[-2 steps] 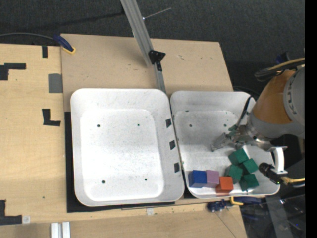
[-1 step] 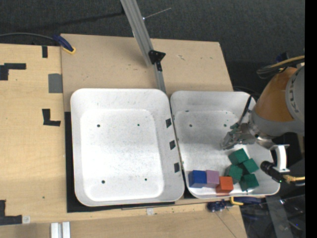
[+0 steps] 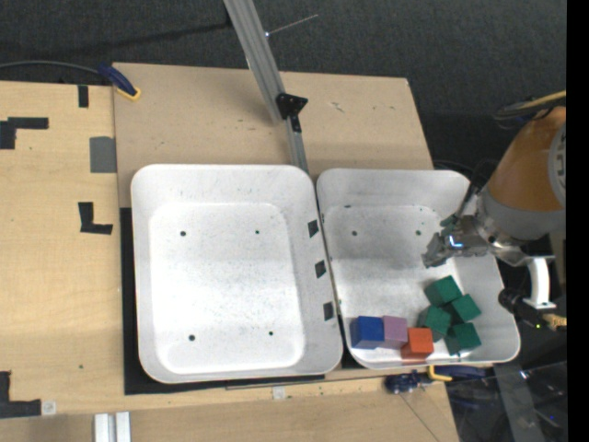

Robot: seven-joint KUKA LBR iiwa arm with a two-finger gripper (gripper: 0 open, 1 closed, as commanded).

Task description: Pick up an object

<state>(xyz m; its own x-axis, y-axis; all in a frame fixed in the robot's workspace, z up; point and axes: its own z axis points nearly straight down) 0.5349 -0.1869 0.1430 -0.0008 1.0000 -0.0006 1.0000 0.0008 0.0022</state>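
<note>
Two shallow white bins sit side by side on a wooden bench, seen from above at a slant. The left bin [image 3: 225, 270] has nothing in it. The right bin [image 3: 386, 201] holds all the objects, crowded into its near right corner: a blue block [image 3: 368, 331], a pale purple block [image 3: 395, 329] touching it, an orange block [image 3: 420, 342] just beside that, and a cluster of green blocks [image 3: 451, 313] piled against one another to the right.

The grey arm with its orange band [image 3: 526, 173] reaches in from the right, and the gripper [image 3: 448, 244] hangs over the right bin's right side, just beyond the far edge of the green cluster. It is small and blurred, so whether the fingers are apart or together cannot be told; nothing is seen between them. It appears placed to come down on the green blocks, the nearest candidates.

The tight packing is the likely obstacle: the blocks touch each other and lie close to the bin wall, leaving little room for fingers. A slanted metal pole [image 3: 262, 53] stands far behind the bins, well clear.
</note>
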